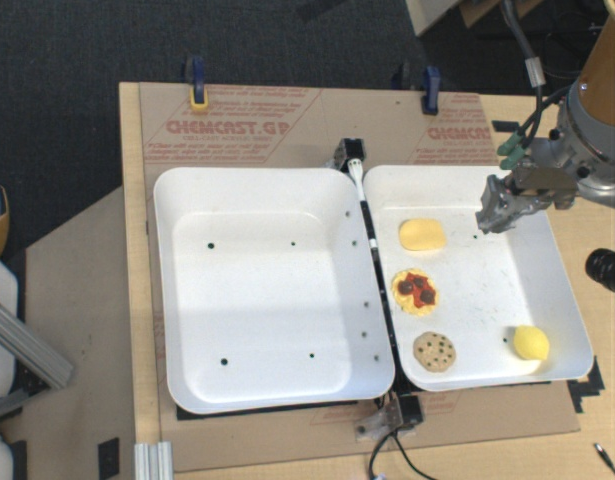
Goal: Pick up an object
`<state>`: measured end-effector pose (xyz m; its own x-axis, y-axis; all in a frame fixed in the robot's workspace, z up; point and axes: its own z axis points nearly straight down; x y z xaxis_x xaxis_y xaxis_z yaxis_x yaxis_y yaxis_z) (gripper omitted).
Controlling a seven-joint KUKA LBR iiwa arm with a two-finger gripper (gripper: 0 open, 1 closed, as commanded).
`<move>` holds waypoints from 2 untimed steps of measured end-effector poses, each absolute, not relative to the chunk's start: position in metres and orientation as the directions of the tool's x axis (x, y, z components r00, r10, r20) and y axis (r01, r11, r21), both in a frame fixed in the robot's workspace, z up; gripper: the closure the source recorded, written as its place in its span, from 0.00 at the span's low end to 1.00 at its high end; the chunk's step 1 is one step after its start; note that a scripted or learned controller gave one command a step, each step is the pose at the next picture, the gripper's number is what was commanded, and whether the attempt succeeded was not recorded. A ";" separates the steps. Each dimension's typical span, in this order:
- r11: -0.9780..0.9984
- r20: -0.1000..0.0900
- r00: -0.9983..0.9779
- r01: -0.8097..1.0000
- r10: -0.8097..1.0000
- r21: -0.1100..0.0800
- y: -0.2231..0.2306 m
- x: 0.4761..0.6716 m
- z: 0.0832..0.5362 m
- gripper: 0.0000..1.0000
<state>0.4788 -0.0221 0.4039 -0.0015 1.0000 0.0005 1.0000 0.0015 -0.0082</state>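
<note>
Arm [592,118] reaches in, jaws [495,213] over right bin [557,268].

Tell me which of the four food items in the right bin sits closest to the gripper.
The pale yellow lump at the top of the right bin, left of the gripper. The pizza-like piece, cookie and lemon all lie farther down.

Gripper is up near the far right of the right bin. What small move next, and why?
Probably shift the gripper toward the bins' divider and slightly nearer the camera, to sit over the pale yellow lump. It is the closest item and lies apart from the small pizza, the cookie and the lemon, so a descent there looks uncluttered.
</note>
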 end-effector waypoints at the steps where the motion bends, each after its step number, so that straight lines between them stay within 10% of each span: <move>1: 0.000 -0.002 0.000 1.000 1.000 0.020 -0.039 0.508 0.543 1.00; 2: 0.004 0.001 -0.004 1.000 1.000 -0.013 0.010 0.477 0.425 1.00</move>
